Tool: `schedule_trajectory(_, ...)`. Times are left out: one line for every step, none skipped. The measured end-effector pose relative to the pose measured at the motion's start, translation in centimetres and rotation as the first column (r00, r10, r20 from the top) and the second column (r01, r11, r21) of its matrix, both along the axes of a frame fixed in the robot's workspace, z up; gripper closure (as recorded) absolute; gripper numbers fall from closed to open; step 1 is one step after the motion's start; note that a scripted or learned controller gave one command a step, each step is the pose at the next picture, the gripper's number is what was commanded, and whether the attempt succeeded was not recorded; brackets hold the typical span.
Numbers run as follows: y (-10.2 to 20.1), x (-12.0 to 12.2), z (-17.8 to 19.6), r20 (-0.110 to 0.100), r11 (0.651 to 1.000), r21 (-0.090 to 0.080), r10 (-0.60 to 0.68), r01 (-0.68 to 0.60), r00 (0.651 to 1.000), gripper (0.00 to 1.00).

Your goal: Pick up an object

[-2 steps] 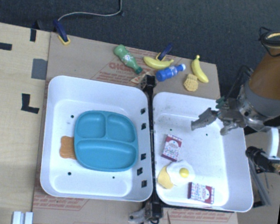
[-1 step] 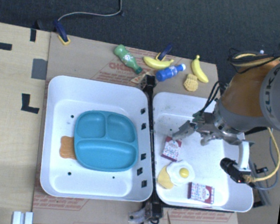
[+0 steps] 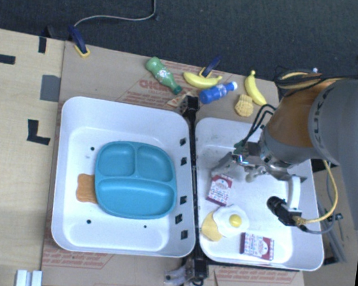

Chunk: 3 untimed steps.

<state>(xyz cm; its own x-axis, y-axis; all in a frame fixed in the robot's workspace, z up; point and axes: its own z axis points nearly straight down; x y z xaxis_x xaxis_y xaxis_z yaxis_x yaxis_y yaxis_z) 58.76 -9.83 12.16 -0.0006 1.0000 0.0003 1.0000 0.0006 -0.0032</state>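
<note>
The gripper point(image 3: 240, 167) hovers in the right bin point(image 3: 295, 254) above a small red carton point(image 3: 220, 190) (its grip can't be made out).

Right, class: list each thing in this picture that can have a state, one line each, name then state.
gripper: over the right bin, above the small carton
small carton: lying flat, free
fried egg toy: lying flat
second carton: lying flat
blue divided plate: right way up, in the left bin

Blue plate point(image 3: 136, 181) covering most of orange item point(image 3: 84, 188), arm point(image 3: 340, 122) running off right edge, carton point(image 3: 220, 190) print too small.
</note>
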Motion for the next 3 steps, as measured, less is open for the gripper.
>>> schedule_trajectory(0.4,-1.7,-3.5,0.005,1.0,-0.001,0.0,0.0,1.0,0.0)
schedule_trajectory(-0.4,4.0,-3.5,0.008,1.0,-0.002,0.001,-0.001,1.0,0.0)
schedule_trajectory(0.0,-1.4,-3.5,0.007,1.0,-0.002,0.0,0.0,1.0,0.0)
